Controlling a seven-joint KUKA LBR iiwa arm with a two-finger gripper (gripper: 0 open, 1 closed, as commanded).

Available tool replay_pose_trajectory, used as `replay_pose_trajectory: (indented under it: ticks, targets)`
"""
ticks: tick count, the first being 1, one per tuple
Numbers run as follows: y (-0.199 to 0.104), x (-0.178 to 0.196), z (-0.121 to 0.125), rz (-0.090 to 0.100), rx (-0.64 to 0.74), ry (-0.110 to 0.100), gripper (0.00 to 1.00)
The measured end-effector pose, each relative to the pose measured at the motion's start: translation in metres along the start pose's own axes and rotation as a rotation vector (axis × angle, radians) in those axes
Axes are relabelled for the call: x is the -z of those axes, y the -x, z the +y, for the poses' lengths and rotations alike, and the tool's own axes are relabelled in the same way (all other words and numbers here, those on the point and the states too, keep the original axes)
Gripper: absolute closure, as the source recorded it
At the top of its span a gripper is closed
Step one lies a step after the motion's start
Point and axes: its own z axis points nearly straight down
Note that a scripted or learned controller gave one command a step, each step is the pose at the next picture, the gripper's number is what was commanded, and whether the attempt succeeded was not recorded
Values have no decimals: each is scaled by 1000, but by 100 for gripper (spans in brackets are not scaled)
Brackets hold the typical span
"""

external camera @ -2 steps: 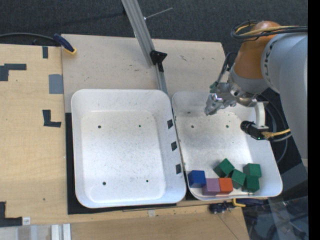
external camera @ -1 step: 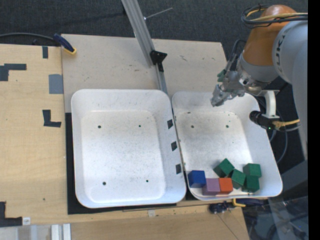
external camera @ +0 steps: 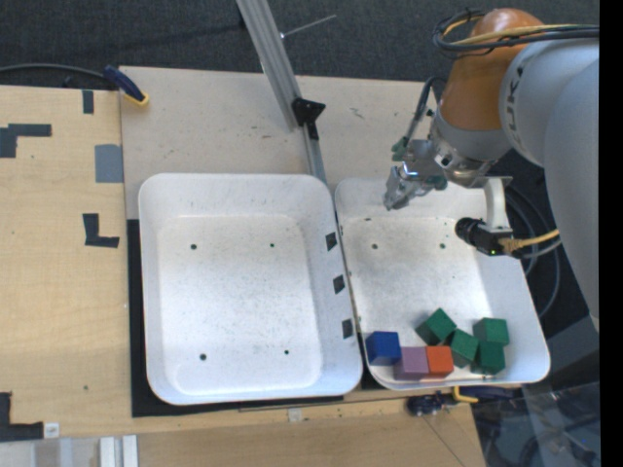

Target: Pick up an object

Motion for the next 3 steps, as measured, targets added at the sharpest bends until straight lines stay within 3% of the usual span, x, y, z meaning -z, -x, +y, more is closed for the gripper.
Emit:
replay_pose_trajectory:
  ticks: [2, 3]
  targets:
    - [-107, 13, -29, 0, 2, -1, 100]
    - [-158, 23, -29, 0, 2, 1, 100]
